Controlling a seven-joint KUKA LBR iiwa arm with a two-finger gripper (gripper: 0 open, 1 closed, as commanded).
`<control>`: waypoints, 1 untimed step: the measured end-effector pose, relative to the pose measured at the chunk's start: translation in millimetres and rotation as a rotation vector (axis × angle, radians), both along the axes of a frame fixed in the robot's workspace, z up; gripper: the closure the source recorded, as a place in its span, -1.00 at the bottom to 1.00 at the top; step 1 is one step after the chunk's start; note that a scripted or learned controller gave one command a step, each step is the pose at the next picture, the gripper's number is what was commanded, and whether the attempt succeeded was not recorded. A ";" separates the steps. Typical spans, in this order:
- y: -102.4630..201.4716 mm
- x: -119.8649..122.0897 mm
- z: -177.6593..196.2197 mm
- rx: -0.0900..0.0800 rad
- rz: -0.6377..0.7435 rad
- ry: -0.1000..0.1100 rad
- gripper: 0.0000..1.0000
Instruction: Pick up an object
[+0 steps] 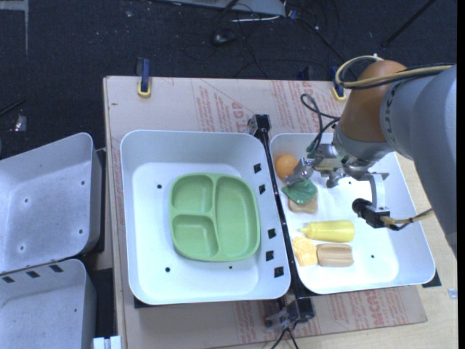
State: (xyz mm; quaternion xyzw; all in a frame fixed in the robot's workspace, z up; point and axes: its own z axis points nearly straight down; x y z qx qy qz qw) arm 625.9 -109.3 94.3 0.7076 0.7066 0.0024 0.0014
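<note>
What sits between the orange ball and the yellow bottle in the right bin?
In the camera view, a green leafy piece resting on a tan slice lies between the orange ball and the yellow bottle.

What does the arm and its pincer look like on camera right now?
The arm is a thick, smooth grey tube with a rounded orange band above the wrist. Thin cables loop over the band, yellowish on top and black at its left. The pincer is a small metallic grey assembly, with a black part below it.
</note>
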 end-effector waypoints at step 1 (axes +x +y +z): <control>0.8 2.4 14.0 -0.001 0.002 -0.009 1.00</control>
